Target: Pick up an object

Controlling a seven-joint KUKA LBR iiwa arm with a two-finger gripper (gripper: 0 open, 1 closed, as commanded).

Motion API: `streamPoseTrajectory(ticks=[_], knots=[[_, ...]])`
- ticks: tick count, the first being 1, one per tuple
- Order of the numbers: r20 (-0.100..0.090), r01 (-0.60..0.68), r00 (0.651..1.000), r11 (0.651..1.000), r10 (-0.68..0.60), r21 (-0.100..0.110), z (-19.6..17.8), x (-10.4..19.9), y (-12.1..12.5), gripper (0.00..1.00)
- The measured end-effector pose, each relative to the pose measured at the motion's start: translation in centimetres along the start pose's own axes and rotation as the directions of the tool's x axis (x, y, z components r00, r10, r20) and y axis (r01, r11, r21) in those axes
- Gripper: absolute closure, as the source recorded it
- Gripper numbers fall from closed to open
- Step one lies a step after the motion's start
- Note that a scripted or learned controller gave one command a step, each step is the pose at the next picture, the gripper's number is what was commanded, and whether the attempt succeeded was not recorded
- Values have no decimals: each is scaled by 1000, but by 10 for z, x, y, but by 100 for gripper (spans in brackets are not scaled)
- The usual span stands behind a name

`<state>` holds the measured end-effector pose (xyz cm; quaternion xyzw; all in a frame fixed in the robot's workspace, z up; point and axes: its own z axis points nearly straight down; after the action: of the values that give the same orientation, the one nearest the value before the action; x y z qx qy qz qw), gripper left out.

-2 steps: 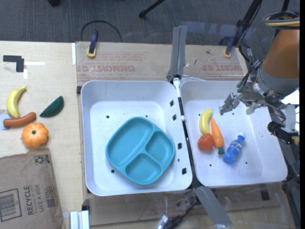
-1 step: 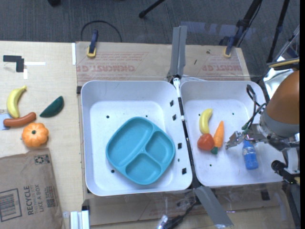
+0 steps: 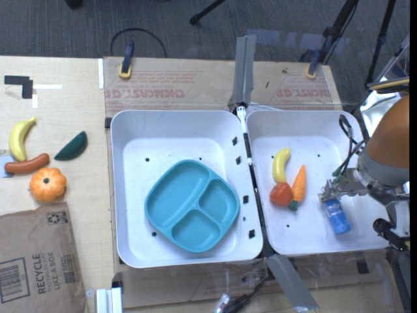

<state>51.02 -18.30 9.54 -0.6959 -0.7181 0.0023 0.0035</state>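
The right bin (image 3: pixel 260 175) is the landmark here. Inside it, toward its left wall, lie a yellow banana (image 3: pixel 281 165), an orange carrot (image 3: pixel 299 182) and a red tomato (image 3: pixel 281 194) — the three touching in a cluster. Near the bin's right side a blue bottle (image 3: pixel 337 217) lies on the floor, with the gripper (image 3: pixel 333 192) directly over its upper end. Whether the jaws are open or closed on the bottle cannot be told from this slant. Left of the right bin, the other bin (image 3: pixel 124 175) holds a blue divided plate (image 3: pixel 191 205).

Pincer (image 3: pixel 333 191) above blue bottle (image 3: pixel 337 216), right bin (image 3: pixel 313 128), blue tray (image 3: pixel 191 205) left bin (image 3: pixel 140 128)
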Motion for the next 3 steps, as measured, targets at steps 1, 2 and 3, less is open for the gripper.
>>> streamPoseTrajectory(ticks=[1,2,3], knots=[[2,-110,994,994,110,-3,-107,42,40,100],[1,79,997,997,-79,-2,-26,-10,-24,100],[3,116,993,993,-116,-3,-144,41,-31,100]])
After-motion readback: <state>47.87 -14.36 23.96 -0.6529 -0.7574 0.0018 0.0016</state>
